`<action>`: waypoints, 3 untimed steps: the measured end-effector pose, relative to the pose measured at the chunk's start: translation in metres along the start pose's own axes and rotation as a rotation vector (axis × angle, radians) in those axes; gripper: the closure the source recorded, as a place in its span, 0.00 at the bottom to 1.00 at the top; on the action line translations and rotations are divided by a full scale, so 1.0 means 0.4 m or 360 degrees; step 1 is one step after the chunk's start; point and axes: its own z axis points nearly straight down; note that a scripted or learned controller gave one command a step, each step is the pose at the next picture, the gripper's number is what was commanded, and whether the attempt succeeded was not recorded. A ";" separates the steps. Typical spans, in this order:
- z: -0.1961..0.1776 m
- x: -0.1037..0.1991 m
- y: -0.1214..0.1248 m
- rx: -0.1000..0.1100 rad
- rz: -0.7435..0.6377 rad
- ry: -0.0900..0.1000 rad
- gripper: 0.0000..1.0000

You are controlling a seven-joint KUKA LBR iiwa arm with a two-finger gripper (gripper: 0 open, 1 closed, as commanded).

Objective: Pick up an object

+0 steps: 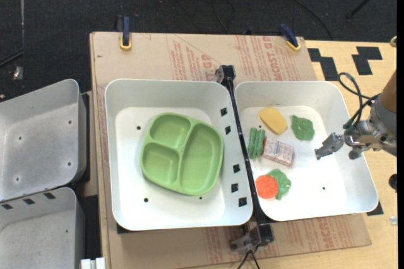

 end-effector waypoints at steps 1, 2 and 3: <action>-0.014 0.001 0.007 -0.0018 -0.0005 -0.0005 0.00; 0.121 -0.021 -0.007 -0.0010 -0.0001 -0.0002 0.00; 0.254 -0.020 -0.006 -0.0012 -0.0002 -0.0002 0.00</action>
